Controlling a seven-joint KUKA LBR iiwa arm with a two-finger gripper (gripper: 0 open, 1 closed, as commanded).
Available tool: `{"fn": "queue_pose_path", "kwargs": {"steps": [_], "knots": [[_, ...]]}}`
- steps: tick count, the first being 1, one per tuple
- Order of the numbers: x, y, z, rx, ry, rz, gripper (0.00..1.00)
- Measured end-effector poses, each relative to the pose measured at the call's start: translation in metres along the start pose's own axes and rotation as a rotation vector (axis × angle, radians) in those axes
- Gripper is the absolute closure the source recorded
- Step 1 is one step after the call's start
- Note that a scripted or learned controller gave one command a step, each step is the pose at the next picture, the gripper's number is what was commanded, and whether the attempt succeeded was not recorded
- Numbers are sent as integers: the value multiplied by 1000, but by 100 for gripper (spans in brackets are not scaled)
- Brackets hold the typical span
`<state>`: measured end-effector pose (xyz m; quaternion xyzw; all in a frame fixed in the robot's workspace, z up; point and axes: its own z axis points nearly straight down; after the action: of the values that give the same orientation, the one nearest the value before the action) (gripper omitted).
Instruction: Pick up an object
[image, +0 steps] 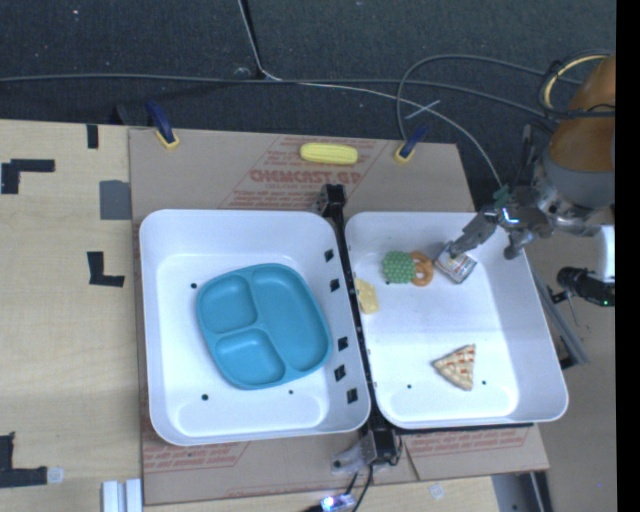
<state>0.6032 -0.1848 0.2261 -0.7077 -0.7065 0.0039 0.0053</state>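
Observation:
The right bin (520, 330) holds a green knobbly item (398, 267) with an orange ring-shaped piece (423, 271) touching its right side. A pale yellow piece (367, 297) lies by the bin's left wall, and a pizza slice (457, 366) lies toward the front. My gripper (456, 267) reaches in from the right at a slant, its tip low in the bin just right of the orange ring. Nothing is visibly carried by it.
The left bin (165, 300) holds a blue divided plate (262, 324). A yellow oblong item (328, 153) lies on the cardboard behind the bins. Blue clamps (162, 128) (410, 145) grip the cardboard's back edge. Cables run across the dark floor behind.

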Motion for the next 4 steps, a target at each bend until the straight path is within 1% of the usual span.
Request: {"fn": "queue_pose_path", "kwargs": {"steps": [1, 2, 3, 4], "knots": [[0, 3, -7, -12, -3, -3, 0], [3, 1, 37, -7, -3, -3, 0], [5, 0, 81, -8, -3, -3, 0], [0, 4, 141, -12, -5, -4, 0]]}}
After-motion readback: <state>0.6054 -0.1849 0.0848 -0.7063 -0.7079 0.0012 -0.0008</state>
